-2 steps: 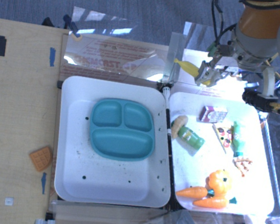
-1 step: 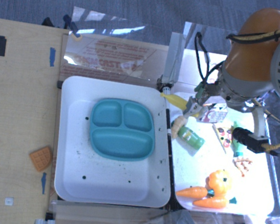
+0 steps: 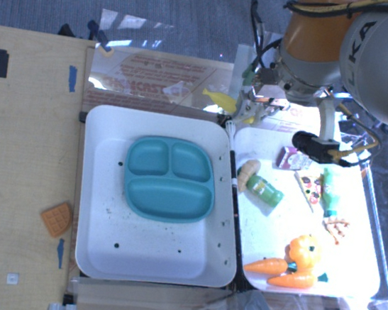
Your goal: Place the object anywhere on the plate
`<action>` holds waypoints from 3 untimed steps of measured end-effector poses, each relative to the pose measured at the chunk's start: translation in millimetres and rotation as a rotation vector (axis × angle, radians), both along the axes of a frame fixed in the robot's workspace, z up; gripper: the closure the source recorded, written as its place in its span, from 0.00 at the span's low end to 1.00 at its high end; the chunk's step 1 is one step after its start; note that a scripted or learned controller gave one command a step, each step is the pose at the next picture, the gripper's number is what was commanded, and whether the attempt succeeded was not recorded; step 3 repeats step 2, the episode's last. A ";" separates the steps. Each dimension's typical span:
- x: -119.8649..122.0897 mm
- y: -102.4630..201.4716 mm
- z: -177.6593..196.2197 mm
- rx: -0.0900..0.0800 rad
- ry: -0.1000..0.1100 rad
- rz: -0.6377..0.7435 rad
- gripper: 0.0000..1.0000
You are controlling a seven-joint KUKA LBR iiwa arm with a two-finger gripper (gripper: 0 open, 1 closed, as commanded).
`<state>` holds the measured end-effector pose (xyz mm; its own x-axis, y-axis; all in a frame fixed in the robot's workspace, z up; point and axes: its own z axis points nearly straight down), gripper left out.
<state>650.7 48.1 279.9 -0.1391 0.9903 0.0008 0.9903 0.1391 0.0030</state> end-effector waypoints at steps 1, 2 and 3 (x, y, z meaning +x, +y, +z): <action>-39.2 49.9 -41.6 0.000 0.007 0.053 1.00; -38.3 48.3 -39.6 -0.001 0.003 0.051 0.00; -38.3 48.3 -39.6 -0.001 0.003 0.051 0.00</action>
